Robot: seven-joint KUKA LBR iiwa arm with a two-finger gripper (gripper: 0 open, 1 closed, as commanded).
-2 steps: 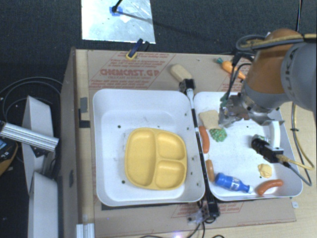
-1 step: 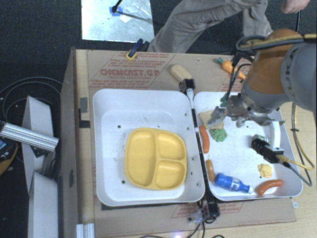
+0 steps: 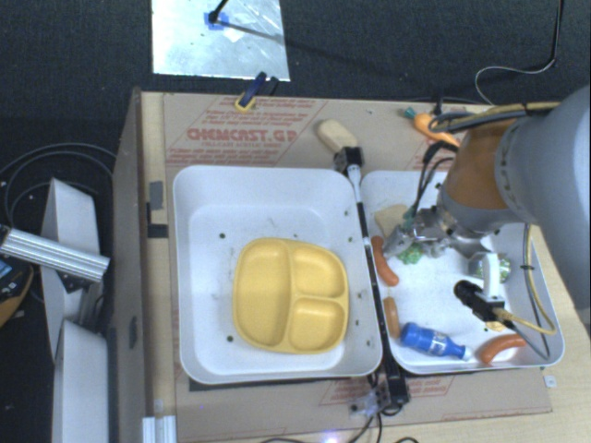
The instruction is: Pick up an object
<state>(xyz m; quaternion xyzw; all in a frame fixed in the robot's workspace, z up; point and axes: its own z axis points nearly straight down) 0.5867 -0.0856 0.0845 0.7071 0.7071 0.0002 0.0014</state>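
Sausages, a blue bottle and a small green item are offered as candidates in the right bin (image 3: 545,340), where the gripper (image 3: 411,241) is lowered at the far-left part. Whether the gripper is open or closed, and whether anything is gripped, cannot be told.

The left bin (image 3: 199,247), well to the left of the gripper, is occupied by a yellow divided tray (image 3: 288,295). The blue bottle (image 3: 430,341) lies below the gripper near the front wall; it is judged light, stiff and smooth, best taken across its body. An orange sausage (image 3: 384,259) lies just left of and below the gripper; it is probably light and likely to roll, so a mid-length grasp is advised. The green item (image 3: 410,256) sits just beneath the gripper.
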